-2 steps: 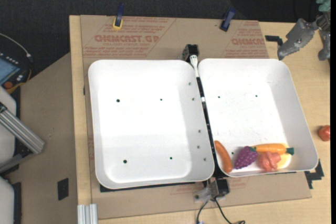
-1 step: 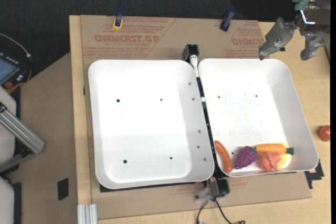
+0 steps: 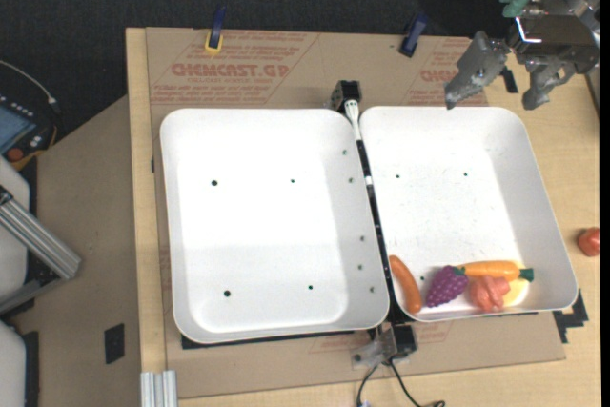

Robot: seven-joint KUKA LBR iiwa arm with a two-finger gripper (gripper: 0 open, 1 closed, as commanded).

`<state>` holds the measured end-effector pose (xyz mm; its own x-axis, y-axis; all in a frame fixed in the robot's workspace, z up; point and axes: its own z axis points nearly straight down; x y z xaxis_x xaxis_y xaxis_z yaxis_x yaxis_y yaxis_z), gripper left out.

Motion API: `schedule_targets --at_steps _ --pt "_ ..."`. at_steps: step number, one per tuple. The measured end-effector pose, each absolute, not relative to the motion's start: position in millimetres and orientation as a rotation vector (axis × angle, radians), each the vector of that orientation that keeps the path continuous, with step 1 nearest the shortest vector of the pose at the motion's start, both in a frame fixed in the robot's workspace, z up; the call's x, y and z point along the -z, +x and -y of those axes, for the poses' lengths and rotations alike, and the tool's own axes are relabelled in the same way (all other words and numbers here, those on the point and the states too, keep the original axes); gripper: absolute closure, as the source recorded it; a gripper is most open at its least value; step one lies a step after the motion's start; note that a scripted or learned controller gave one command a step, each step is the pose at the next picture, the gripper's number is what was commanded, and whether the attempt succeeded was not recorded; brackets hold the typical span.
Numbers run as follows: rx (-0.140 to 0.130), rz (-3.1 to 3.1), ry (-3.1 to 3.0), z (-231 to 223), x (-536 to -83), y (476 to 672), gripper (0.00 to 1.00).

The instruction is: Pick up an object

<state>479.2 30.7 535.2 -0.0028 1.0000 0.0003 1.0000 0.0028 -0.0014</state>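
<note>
**Gripper waits above the far corner, toys still in the bin**

The gripper (image 3: 503, 83) hangs spread wide with nothing between its fingers, over the right bin's (image 3: 457, 205) far edge, probably clear of the toys. A carrot (image 3: 496, 270), grapes (image 3: 445, 286) and sausage (image 3: 405, 284) crowd the near rim. The pink and yellow pieces beneath the carrot are hard to identify

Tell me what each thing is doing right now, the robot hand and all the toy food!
gripper: open, holding nothing, up above the far edge of the right bin.
orange sausage-shaped toy: lying in the right bin's near corner, by the divider.
purple grapes: lying beside it.
carrot: lying flat behind the grapes.
pink toy: lying against a yellow toy.
left bin: sitting flat.
</note>
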Motion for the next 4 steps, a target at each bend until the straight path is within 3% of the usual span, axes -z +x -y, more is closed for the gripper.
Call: schedule_targets --at_steps 1,2,4 --pt "-0.005 2.219 -2.221 -29 -520 480.9 0.00" --pt "0.009 2.233 -2.213 -107 -536 479.2 0.00" --pt "0.006 2.227 -2.216 -202 -535 479.1 0.00"
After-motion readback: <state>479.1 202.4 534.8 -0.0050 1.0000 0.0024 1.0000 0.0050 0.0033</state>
